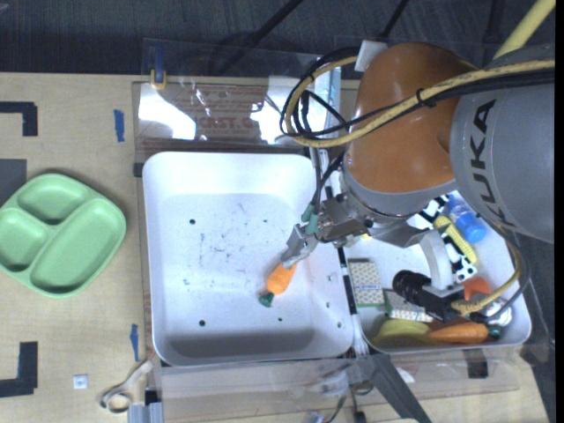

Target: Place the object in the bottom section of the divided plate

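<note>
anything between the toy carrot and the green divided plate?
Camera view: bare floor of the left bin, its left wall, then a strip of wooden bench. Nothing else between carrot and plate.

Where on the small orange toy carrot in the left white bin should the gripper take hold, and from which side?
Grip the small orange toy carrot across its thick orange middle, coming down from above. It lies flat and slanted on the left white bin floor, green tip toward the lower left, so the gripper should close across its narrow width, not along its length.
</note>
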Action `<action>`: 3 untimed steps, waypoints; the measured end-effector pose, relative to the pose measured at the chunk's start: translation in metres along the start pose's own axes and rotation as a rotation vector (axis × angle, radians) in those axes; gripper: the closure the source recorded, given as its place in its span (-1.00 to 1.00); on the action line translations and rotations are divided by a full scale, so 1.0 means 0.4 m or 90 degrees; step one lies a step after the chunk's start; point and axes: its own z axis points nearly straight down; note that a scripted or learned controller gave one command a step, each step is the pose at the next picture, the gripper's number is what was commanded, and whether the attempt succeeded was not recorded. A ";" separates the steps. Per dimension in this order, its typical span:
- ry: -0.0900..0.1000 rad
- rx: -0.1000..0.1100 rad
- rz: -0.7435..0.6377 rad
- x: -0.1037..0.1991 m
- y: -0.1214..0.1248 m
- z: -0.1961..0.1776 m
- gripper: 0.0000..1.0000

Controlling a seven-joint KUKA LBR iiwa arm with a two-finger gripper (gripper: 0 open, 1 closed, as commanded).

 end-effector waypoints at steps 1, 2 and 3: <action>0.000 0.004 0.001 0.000 0.002 -0.016 1.00; 0.000 0.004 0.001 0.000 0.002 -0.016 -1.00; 0.000 0.004 0.001 0.000 0.002 -0.016 -1.00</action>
